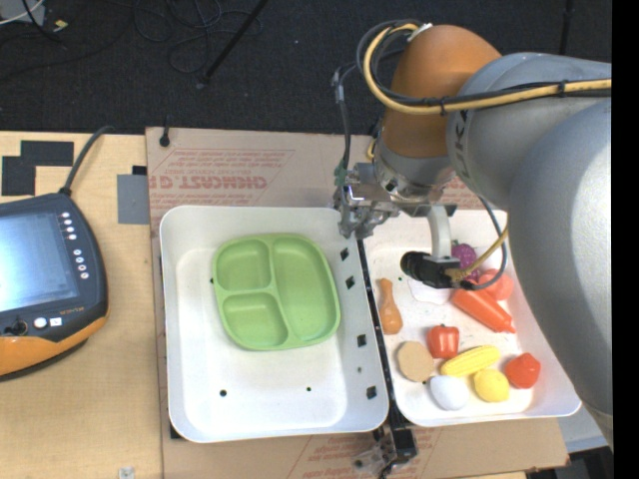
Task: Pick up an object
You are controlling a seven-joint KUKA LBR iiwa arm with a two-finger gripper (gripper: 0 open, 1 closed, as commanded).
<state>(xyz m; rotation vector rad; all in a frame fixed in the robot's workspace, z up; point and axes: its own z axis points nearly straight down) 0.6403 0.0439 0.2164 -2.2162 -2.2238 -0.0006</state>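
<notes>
Right white bin (554,399), near edge: white egg-shaped toy (449,392), yellow plastic lemon (490,385), red plastic tomato (522,370). Just behind: yellow toy corn cob (469,359), tan round disc (414,360). Farther back: red toy pepper (443,340), orange plastic carrot (484,310), orange-brown club-shaped piece (387,307) beside divider. Left white bin (260,387) holds green three-compartment plastic plate (275,292). Beyond, grey arm's gripper (354,213) hovers over far end of divider, apart from all toys. Clenched or released: cannot tell.

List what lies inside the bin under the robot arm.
Toy foods: a carrot, red pepper, corn cob, lemon, tomato, white egg, tan disc. The arm hides part of the bin.
</notes>
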